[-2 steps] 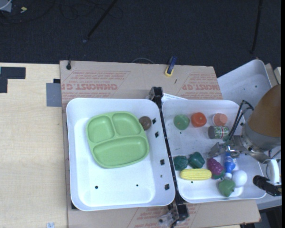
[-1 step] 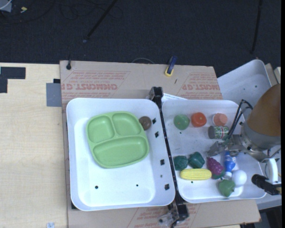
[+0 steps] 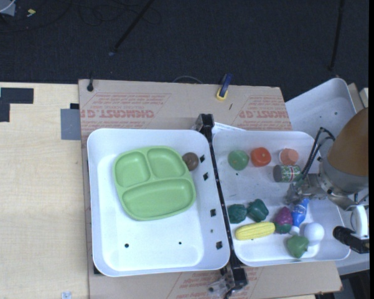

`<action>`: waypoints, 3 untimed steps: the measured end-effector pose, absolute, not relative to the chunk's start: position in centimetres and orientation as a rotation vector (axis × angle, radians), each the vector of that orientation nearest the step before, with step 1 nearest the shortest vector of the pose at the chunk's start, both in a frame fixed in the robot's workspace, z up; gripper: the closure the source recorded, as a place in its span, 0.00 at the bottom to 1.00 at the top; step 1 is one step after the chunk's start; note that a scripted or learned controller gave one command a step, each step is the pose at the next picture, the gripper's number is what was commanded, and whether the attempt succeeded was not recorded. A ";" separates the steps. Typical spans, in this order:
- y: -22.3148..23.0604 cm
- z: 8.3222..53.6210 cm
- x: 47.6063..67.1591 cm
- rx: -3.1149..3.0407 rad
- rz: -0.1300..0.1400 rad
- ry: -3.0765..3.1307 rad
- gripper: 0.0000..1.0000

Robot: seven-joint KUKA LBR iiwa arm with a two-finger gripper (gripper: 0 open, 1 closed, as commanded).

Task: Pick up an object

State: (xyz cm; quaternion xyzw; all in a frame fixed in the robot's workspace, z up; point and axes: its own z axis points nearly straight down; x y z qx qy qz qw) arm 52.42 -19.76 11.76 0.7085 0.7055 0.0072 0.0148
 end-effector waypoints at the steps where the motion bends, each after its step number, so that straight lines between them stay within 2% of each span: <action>1: -19.2 16.8 51.6 2.223 -0.001 2.222 1.00; 2: -19.3 22.1 51.6 2.219 0.003 2.220 1.00; 3: -15.0 22.9 54.2 2.220 0.001 2.225 1.00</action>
